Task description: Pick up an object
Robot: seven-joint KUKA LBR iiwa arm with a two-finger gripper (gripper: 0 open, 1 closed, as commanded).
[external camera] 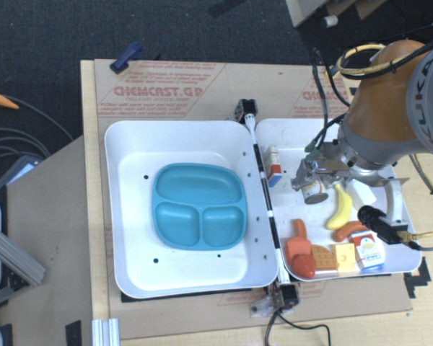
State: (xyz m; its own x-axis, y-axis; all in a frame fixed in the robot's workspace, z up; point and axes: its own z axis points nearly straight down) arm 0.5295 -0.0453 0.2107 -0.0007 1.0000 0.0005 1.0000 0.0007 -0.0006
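On the left, the shallow white plastic bin carries a turquoise three-compartment plastic tray lying flat at its middle. It is broad and low, a poor thing to pinch, so the better candidates lie in the right-hand white bin.

There, along the divider, stands a small white bottle with a red and blue label. Toward the near edge sit a red toy-like piece, a tan cracker-like square, a pale yellow block and a small white, red and blue carton, all crowded together and touching. A yellow plastic banana lies just beside the gripper, with an orange sausage-shaped piece next to it.

I judge the banana the soundest choice: it lies apart from the crowd, so a descent across its narrow width should close on it alone.

The grey arm with its orange band reaches in from the right, wrist bent downward, the gripper low over the bin's middle. Whether it is spread or closed cannot be told from here; nothing is seen between it.
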